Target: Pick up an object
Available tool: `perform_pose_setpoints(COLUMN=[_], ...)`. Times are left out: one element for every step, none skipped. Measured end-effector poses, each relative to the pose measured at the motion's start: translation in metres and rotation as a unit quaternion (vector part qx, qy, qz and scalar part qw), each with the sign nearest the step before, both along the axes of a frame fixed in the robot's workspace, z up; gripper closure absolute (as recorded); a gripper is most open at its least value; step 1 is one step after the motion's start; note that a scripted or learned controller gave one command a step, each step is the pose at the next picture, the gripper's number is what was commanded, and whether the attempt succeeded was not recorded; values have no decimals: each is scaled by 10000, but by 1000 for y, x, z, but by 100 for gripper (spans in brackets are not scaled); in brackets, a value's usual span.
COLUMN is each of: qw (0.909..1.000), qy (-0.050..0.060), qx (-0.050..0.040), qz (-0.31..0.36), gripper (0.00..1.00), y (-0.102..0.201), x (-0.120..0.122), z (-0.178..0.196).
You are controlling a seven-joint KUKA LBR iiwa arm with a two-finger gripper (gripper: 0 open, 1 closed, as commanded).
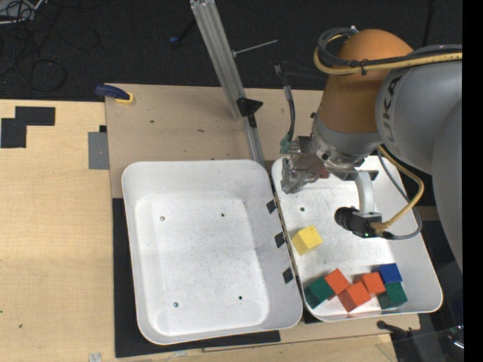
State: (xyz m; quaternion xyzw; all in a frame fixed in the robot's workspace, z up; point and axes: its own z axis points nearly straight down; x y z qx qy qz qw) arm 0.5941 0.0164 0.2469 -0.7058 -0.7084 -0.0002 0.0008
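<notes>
Camera view: gripper (293, 178) hovers over the upper-left part of the right bin (423, 296); whether it is released or clenched cannot be told. Below it lies a yellow block (307, 240). Farther below cluster green, orange and blue blocks (358, 287). Left bin (143, 179) adjoins.

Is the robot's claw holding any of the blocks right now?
No. The gripper hangs over the right bin with no block in it. The yellow block lies below it, untouched.

Blocks (355, 289) lie in the right bin (430, 292), left bin (143, 179) beside.
</notes>
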Motion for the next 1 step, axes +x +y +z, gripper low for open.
perform_pose_setpoints(qw=[10000], qy=[12], qx=[-2], qz=[-3], gripper=[100], y=[46], x=[14], z=[-14])
